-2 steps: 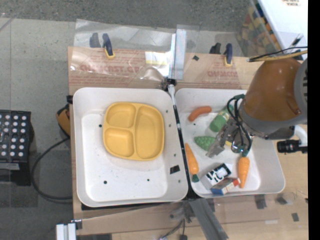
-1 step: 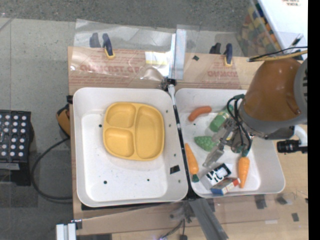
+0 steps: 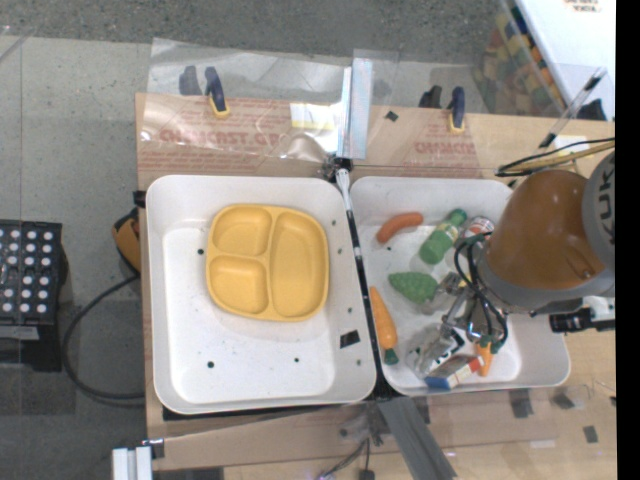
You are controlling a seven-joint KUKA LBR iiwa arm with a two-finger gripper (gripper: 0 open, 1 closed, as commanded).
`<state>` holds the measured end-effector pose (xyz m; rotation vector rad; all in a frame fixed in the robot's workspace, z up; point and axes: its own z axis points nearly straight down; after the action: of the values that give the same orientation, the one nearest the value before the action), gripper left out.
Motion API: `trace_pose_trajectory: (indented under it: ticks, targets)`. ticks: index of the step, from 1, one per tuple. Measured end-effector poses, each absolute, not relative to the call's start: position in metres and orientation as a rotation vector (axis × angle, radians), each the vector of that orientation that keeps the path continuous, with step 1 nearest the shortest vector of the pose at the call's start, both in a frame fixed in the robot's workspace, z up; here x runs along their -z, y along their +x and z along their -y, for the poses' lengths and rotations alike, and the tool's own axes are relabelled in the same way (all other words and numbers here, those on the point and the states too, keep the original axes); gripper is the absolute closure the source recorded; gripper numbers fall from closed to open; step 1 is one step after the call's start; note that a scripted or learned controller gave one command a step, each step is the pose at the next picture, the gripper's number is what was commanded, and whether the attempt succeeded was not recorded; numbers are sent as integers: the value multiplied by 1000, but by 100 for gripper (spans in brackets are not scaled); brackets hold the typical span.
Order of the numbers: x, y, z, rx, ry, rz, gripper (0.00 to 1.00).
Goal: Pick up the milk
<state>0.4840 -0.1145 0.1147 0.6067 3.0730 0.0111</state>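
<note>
In the right bin (image 3: 540, 373), my gripper (image 3: 438, 348) reaches down into the front part, under the arm's big orange band (image 3: 540, 233). A small white item with a blue end and orange trim, likely the milk carton (image 3: 455, 371), lies flat on the bin floor right beside and just in front of the gripper. Cables and the wrist hide part of it. I cannot tell whether the gripper touches it.
The right bin also holds an orange sausage (image 3: 399, 226), a green bottle (image 3: 441, 238), a green leafy item (image 3: 413, 286) and a carrot (image 3: 384, 323) along the left wall. A yellow divided plate (image 3: 268, 262) lies in the left bin (image 3: 250, 368).
</note>
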Motion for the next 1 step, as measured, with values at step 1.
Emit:
trace_pose_trajectory:
  ticks: [1]
  targets:
    - [-130,480,146,0,1128,-2931,0]
